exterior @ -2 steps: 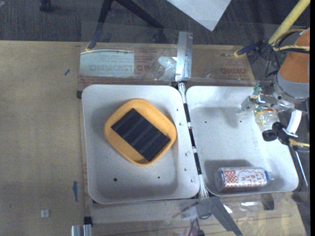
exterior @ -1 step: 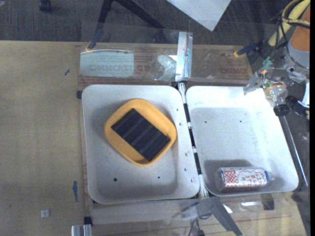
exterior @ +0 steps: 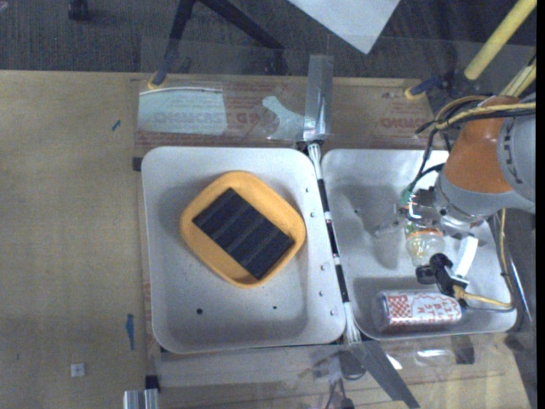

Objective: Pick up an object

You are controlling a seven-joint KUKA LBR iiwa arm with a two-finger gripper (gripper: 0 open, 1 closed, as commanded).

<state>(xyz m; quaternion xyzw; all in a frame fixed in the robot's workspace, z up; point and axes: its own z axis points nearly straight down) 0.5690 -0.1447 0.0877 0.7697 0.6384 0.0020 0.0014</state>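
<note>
In the left bin [exterior: 170, 313] lies a rounded yellow pad with a dark ribbed top [exterior: 243, 228], turned at a slant. A red and white patterned can [exterior: 420, 308] lies on its side at the front of the right bin [exterior: 358, 194]. A small clear, yellowish object [exterior: 422, 244] sits in the middle of that bin. My gripper [exterior: 416, 218] hangs low over the right bin, right above the clear object and close to it; whether it touches is not visible. The can lies a short way in front of the gripper.
The grey arm with its orange band [exterior: 481, 164] covers the right bin's right side, with cables looping around it. A black fitting on a yellow cable [exterior: 438, 271] lies between the clear object and the can. A ridge [exterior: 328, 228] divides the bins.
</note>
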